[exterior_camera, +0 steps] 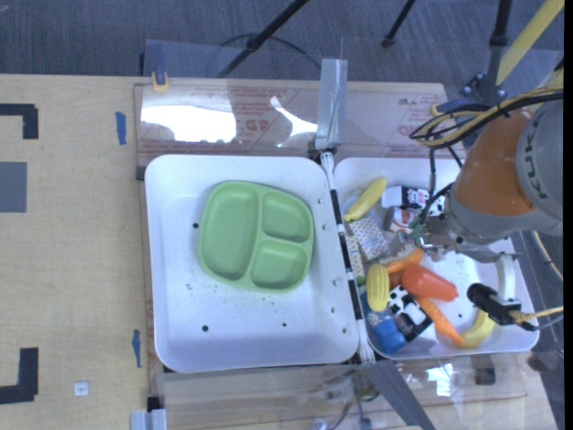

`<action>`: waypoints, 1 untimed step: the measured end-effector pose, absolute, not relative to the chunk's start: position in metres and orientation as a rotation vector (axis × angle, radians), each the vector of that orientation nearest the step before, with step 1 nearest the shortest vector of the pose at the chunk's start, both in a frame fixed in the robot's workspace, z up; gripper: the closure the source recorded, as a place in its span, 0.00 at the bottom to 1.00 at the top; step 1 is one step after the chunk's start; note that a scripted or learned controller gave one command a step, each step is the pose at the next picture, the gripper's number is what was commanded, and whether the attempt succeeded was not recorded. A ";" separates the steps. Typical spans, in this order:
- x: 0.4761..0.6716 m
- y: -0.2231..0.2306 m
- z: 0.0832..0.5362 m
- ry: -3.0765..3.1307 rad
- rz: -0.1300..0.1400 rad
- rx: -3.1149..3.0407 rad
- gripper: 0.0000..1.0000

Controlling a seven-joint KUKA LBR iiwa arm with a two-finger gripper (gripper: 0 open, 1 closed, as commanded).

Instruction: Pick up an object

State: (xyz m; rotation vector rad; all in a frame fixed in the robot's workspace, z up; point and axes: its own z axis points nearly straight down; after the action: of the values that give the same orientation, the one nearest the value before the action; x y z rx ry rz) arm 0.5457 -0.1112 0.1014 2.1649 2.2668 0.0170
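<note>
My gripper hangs low in the right bin, under the grey and orange arm. Right below it lie an orange-red toy pepper and a small orange piece. A yellow corn cob lies to their left. A yellow banana rests near the bin's far left corner. Near the front sit a blue toy, a black-and-white toy, an orange carrot and a second yellow piece. I cannot make out anything held by the gripper.
The left bin holds a green divided plate. A patterned packet lies by the divider between the bins. A small printed box sits behind the gripper. The wooden bench stretches to the left.
</note>
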 end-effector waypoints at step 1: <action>0.547 -0.113 0.109 2.262 0.017 2.165 1.00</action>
State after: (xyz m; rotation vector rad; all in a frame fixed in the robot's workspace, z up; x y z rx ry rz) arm 0.5474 -0.1125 0.1085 2.1649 2.2617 0.0168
